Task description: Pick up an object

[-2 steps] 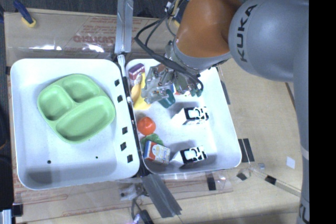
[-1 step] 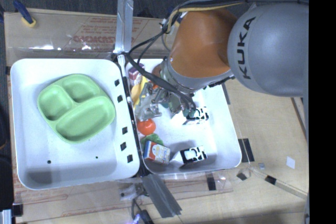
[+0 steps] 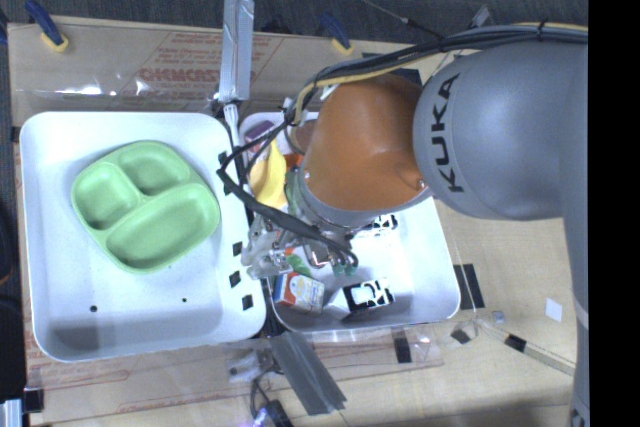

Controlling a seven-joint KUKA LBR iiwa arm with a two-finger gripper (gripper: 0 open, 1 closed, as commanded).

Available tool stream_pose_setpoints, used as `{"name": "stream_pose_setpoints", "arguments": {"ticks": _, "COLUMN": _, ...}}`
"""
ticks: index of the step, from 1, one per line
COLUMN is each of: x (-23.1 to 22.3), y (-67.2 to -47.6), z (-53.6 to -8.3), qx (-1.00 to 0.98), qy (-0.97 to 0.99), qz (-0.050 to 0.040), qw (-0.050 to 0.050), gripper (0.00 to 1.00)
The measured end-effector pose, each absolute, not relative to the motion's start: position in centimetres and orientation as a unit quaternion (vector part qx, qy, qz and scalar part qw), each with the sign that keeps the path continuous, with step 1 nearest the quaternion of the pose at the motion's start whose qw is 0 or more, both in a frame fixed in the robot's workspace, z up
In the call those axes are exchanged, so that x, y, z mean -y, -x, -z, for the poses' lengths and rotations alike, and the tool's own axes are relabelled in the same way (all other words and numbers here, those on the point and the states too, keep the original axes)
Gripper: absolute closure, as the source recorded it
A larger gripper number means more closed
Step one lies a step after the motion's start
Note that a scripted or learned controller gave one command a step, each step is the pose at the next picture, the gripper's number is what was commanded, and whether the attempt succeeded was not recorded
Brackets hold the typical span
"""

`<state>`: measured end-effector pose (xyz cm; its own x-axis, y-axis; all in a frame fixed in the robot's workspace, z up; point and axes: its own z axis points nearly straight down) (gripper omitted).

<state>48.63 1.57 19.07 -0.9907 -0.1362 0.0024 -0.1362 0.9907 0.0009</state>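
Observation:
My gripper [image 3: 290,260] reaches down into the right bin [image 3: 430,285], below the orange wrist band. Its tip sits just above a small carton [image 3: 300,292] with red, green and white print near the bin's front edge. A yellow object [image 3: 268,173] lies at the bin's left side, partly hidden by the arm and cables. A purple-rimmed item [image 3: 262,128] shows at the bin's back left. Much of the right bin is hidden under the arm.
The left bin [image 3: 60,315] holds a green divided plate [image 3: 147,203]. A black and white block [image 3: 368,295] lies beside the carton. A grey metal post [image 3: 237,45] stands behind the bins, and blue clamps [image 3: 45,23] hold the board at the back.

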Motion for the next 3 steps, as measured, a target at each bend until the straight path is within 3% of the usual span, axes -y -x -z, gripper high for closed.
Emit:
{"name": "stream_pose_setpoints", "arguments": {"ticks": 1, "x": 3.9, "y": -49.7, "z": -14.4, "qx": 0.997, "qy": -0.079, "qz": -0.0014, "qw": -0.001, "gripper": 1.0}}
{"name": "stream_pose_setpoints", "arguments": {"ticks": 2, "x": 10.7, "y": -55.7, "z": -14.7, "qx": 0.997, "qy": -0.08, "qz": -0.0009, "qw": -0.001, "gripper": 1.0}}
{"name": "stream_pose_setpoints", "arguments": {"ticks": 3, "x": 10.6, "y": -55.7, "z": -14.7, "qx": 0.997, "qy": -0.081, "qz": -0.0001, "qw": -0.001, "gripper": 0.0}}
